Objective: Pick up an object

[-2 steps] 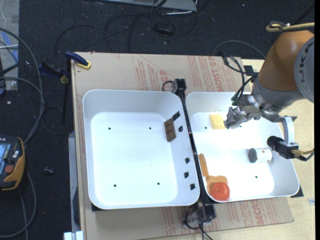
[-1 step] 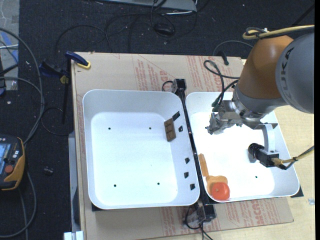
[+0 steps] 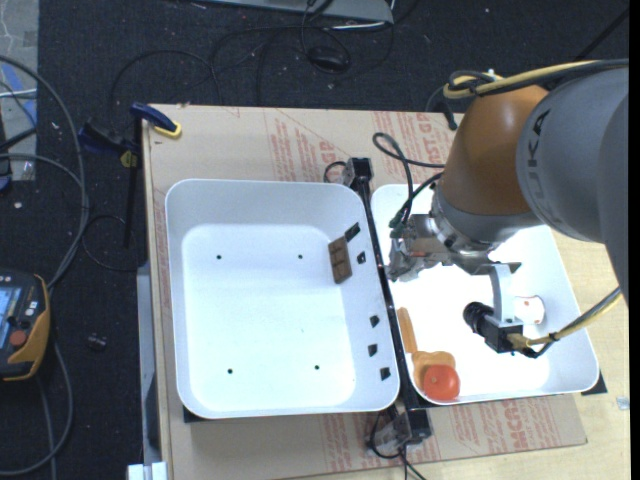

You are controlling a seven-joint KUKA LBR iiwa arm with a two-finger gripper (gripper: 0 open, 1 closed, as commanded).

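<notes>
At the lower right of the frame a red ball (image 3: 440,380) on an orange-handled piece (image 3: 408,332) lies in the right bin (image 3: 570,298), and above it the gripper (image 3: 405,260) should probably descend squarely over it; how its fingers stand I cannot tell.

Bench (image 3: 250,138) w/ two white bins side by side.
Bench top is tan board w/ red print, set on dark carpet (image 3: 90,58). Left bin (image 3: 180,268) and right bin (image 3: 570,368) sit directly on it, walls touching along the middle. Blue-and-yellow clamp (image 3: 155,120) grips the far left corner. Black cables (image 3: 395,433) and a small fitting lie at the near edge between the bins; more black hardware (image 3: 358,171) at the far end of that seam. Board shows bare around the bins, esp. far side and near edge.
</notes>
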